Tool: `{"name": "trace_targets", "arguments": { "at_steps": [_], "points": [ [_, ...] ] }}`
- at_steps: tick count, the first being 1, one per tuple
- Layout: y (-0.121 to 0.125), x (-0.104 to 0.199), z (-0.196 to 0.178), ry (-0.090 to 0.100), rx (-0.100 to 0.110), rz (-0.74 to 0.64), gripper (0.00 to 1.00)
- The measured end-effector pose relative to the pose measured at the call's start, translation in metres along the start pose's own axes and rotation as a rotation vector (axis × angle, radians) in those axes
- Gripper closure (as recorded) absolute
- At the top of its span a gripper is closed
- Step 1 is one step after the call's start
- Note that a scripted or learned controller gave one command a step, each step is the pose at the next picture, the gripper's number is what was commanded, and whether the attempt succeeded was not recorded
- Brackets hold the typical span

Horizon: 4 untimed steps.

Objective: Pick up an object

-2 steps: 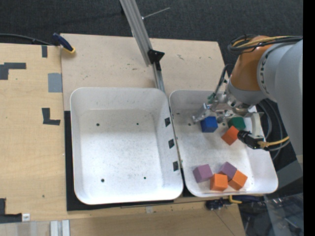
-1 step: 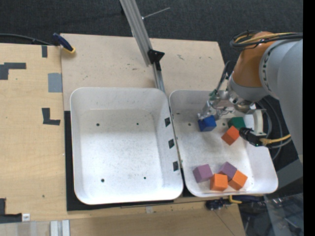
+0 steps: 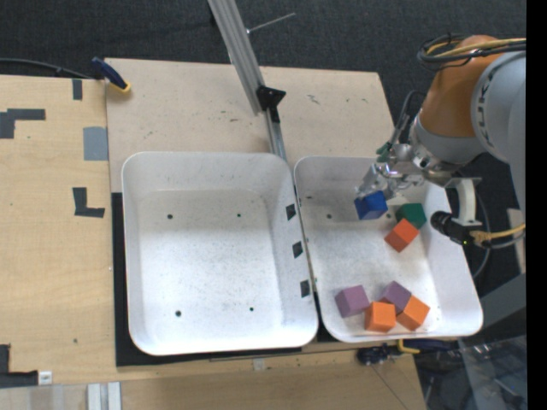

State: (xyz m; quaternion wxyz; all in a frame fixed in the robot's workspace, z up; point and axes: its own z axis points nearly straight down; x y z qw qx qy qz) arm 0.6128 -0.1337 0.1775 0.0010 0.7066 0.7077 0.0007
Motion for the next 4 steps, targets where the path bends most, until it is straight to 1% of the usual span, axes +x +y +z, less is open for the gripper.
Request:
{"name": "trace_targets", "arguments": {
  "at_steps": [1, 2, 3, 4],
  "points": [
    [0.001, 0.000, -0.050, -0.001, -0.002, 0.000, 1.00],
    [-0.022, 0.054, -0.052, 0.002, 0.004, -0.004, 1.00],
    [-0.036, 0.112, -0.043, 0.002, 0.007, -0.005, 1.00],
    [-0.044, 0.165, -0.035, 0.002, 0.006, -0.005, 1.00]
  ]
}}
